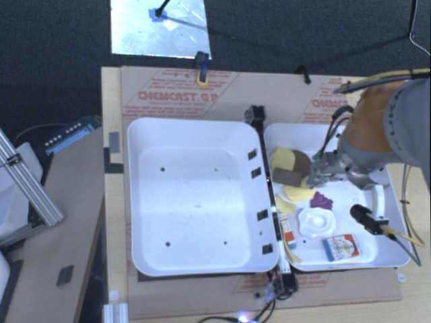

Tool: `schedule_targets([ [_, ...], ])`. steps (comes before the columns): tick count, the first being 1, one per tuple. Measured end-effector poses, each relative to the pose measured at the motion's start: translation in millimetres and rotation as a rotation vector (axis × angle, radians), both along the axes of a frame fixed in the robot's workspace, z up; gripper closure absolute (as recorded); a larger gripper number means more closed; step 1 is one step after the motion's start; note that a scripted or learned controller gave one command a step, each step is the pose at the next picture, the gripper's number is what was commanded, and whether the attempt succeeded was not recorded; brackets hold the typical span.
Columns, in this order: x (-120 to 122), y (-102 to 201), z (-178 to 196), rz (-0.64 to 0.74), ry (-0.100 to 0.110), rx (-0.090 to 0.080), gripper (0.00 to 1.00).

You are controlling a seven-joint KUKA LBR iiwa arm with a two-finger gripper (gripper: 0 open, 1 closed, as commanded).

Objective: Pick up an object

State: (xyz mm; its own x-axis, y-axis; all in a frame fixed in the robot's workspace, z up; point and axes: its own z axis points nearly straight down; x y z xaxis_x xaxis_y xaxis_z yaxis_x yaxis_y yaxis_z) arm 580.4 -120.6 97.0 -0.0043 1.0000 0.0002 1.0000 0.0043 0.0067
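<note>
- We see the gripper low in the right bin, toward its far left part, with the grey arm reaching in from the right.
- We cannot tell whether it is open or closed, as the wrist and its fittings cover it from above, and we see nothing held in it.
- Just left of the gripper lies a brown block. Its right edge seems to meet the gripper, though we cannot tell whether they touch.
- The block rests partly on a pale yellow piece, which lies to its far left.
- Just on the near side of the gripper lies a purple thing, with a yellow disc to its left, under the block's near edge.
- Nearer still sits a white round thing, and near and right of it a blue box.
- A small red and white carton lies along the bin's left wall.
- The left bin stands beside the right one, touching it along the black clips.
</note>
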Motion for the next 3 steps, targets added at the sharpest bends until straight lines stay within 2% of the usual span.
schedule_targets([
  [1,8.2,85.8,93.3,0.009,-0.005,0.004,1.0],
  [2,41.4,139.0,242.4,0.008,-0.015,0.002,1.0],
  [3,-33.7,268.8,353.4,0.011,-0.007,0.007,1.0],
])
